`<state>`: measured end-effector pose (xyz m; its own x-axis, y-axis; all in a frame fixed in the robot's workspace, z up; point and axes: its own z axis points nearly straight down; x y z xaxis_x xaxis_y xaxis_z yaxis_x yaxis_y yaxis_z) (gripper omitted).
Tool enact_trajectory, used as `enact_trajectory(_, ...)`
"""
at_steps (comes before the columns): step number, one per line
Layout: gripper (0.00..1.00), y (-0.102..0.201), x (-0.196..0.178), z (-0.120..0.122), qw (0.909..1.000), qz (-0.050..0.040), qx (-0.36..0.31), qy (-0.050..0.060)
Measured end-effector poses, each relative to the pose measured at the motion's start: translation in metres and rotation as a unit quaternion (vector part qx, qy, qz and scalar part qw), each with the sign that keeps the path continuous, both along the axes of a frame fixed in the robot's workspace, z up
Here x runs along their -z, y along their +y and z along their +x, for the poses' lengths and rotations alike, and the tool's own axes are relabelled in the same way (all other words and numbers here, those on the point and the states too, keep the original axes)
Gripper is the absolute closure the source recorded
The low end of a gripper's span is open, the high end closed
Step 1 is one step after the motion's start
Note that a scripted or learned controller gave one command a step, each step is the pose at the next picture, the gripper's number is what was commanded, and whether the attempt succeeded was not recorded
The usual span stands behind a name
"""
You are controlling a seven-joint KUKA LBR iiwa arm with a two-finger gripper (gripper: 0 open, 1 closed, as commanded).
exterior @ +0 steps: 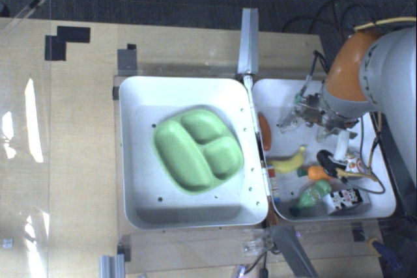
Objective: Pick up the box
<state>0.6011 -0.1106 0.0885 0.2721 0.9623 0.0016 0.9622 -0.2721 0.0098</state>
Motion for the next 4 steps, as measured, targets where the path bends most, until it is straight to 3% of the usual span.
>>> enact_trajectory(1,0.0,-0.029,0.0,-0.002,1.0,0.0,-0.001,0.0)
enact_trajectory(2,0.0,-0.053,0.002,0.052,0.9999,-0.0002,0.011,0.002)
enact_trajectory(3,0.0,0.009,0.0,0.014,0.9993,0.0014,0.038,0.001)
enact_trajectory(4,0.0,0.055,-0.098,-0.012,0.9984,0.0011,0.056,0.002)
